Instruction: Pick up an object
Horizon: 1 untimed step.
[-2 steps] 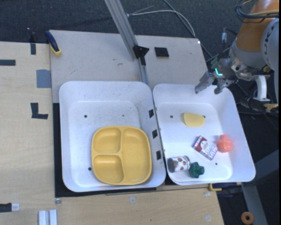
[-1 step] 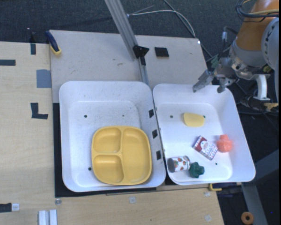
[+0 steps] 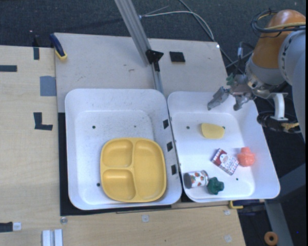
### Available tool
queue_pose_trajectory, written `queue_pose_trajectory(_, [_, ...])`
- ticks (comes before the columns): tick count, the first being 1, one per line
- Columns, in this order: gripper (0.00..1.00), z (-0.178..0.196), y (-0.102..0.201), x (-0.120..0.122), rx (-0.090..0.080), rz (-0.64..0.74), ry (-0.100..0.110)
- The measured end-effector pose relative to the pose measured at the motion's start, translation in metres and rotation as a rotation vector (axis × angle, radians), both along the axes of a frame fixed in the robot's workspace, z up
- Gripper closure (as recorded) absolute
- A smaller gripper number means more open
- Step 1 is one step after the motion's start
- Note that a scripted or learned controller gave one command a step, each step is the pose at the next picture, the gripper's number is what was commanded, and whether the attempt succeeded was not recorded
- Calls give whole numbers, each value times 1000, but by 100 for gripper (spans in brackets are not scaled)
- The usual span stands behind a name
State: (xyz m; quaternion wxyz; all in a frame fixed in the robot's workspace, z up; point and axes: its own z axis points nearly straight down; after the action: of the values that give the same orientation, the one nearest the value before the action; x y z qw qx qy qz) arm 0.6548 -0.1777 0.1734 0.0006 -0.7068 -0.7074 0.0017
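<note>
The camera view looks down on a pale wood-grain counter [image 3: 20,137] with dark tape marks near its left edge. On it sit two shallow white plastic bins with rounded corners, side by side. The left bin [image 3: 82,111] has a speckled floor and holds a glossy yellow divided plate [image 3: 133,169], a rounded square with three compartments, lying flat toward the bin's near edge. A slanted metal rail [image 3: 131,22] crosses the counter's far side above the seam between the bins.

The right bin [image 3: 195,109] carries the small things. Near its near-left corner lies a small jar with a red-and-white label [image 3: 195,179], on its side, and just beside it a knobbly green toy [image 3: 215,186]. A smooth yellow rounded lump [image 3: 213,131] lies near the bin's middle. Toward the right edge are a small red-and-white packet [image 3: 225,161], tilted, and just to its right an orange-pink rounded object [image 3: 246,157].

The end effector [image 3: 226,101] hangs over the far right part of this bin, its two grey fingers [image 3: 216,99] spread apart with nothing between them, pointing down and left. It is well apart from the yellow lump. The arm [image 3: 277,45] rises behind it at the right, grey with a wide orange band, cables looping over it.
</note>
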Motion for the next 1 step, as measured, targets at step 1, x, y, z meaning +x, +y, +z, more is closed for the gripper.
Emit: queue_pose_trajectory(1, [0, -43, 5, 1, 0, 2, 0])
